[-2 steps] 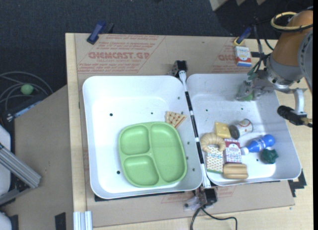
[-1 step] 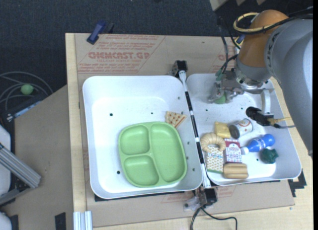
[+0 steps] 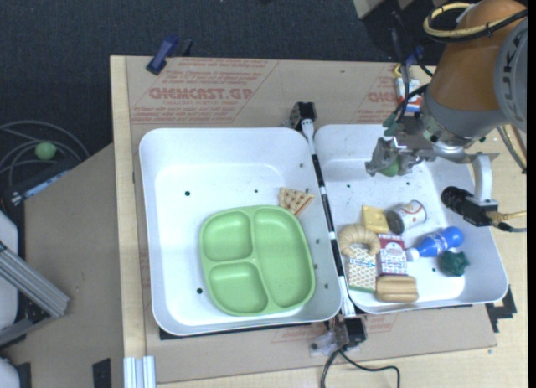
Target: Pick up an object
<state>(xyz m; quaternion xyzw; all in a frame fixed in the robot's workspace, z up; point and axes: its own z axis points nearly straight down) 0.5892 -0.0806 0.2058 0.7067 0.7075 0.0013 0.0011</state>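
The right bin [image 3: 352, 145] holds a heap of toy food in its near half: a yellow cheese wedge [image 3: 373, 217], a small can [image 3: 409, 214], a tan bagel [image 3: 358, 236], a red and white carton [image 3: 392, 255], a checkered packet [image 3: 362, 274], a bread roll [image 3: 396, 289], a blue bottle [image 3: 436, 243] and a dark green piece [image 3: 453, 264]. My gripper [image 3: 386, 162] hangs over the far part of this bin, above bare white floor and a short way beyond the cheese wedge. Nothing shows in its grasp.
In the left bin [image 3: 167, 177] sit a green divided plate [image 3: 254, 259] and a waffle piece [image 3: 294, 200] near the divider. A black clamp [image 3: 302, 113] holds the bins' far junction. A black part with a cable [image 3: 466, 204] juts over the right rim.
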